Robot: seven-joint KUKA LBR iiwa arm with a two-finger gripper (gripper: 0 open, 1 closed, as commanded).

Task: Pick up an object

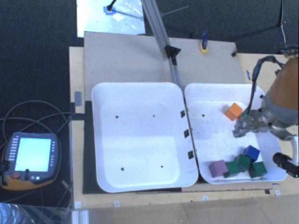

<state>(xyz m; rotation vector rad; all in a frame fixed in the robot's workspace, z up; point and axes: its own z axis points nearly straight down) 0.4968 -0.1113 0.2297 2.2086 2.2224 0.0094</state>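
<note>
The right bin (205, 125) holds an orange block (233, 111) near its upper right. Along the bin's front edge lie a purple block (217, 168), several green blocks (243, 162) and a blue block (251, 152). My gripper (239, 130) hangs over the right bin's middle right, just below the orange block and above the front cluster. It touches none of the blocks that I can see. Its fingers are too small and dark to read.
The left bin (140, 134) sits beside the right one, joined by black clips (186, 133). A metal pole (156, 17) slants down to the back of the bins. A teach pendant (30, 160) lies at the far left.
</note>
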